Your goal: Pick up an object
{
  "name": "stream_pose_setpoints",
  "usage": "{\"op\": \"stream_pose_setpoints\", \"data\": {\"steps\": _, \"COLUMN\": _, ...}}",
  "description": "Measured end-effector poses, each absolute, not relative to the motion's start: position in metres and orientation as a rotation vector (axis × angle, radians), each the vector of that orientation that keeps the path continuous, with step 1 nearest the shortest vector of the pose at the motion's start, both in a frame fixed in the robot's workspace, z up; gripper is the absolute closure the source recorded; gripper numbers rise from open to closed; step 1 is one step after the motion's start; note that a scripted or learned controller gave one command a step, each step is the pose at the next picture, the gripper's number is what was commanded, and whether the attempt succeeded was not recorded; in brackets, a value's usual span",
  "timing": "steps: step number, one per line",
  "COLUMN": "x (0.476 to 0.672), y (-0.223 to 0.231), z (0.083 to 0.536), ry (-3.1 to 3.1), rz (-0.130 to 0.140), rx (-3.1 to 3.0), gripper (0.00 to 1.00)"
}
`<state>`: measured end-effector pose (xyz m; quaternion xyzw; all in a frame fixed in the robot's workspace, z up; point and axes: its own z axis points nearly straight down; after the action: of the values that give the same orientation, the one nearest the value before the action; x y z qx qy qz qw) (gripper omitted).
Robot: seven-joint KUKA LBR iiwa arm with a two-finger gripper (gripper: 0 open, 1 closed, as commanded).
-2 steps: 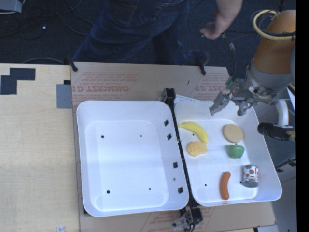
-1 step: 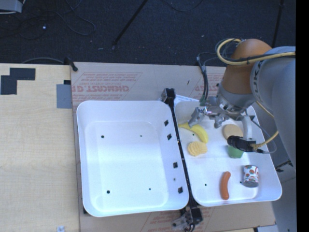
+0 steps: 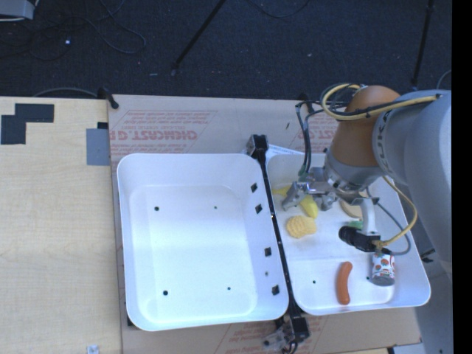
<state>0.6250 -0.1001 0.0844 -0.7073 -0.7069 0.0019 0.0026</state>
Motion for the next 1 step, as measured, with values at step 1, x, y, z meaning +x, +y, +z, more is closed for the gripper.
{"op": "stream_pose_setpoints", "data": {"steps": 1, "x": 0.626, "y": -0.1017, "z": 0.0972, "ry": -2.214, "rz": 0.004, "rx": -2.224, "gripper": 1.0}}
